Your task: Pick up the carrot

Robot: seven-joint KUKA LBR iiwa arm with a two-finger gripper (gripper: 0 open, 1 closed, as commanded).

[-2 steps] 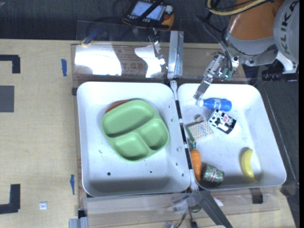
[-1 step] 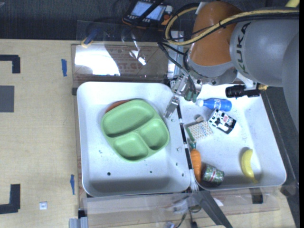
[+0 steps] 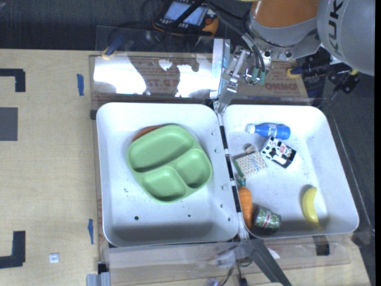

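The carrot [image 3: 244, 203] is a small orange root with a green top. It lies in the right bin [image 3: 333, 159], close against that bin's left wall near the front. A green can [image 3: 266, 219] touches its right side. My gripper [image 3: 242, 79] hangs high over the back edge of the bins, near the divider between them and far behind the carrot. Its fingers stand apart, open, with nothing between them.
The left bin [image 3: 113, 130] holds a green divided plate [image 3: 171, 162]. In the right bin lie a blue-and-white bottle [image 3: 269, 130], a black-and-white packet [image 3: 278, 153], a checkered packet [image 3: 250, 163] and a yellow banana [image 3: 309, 205].
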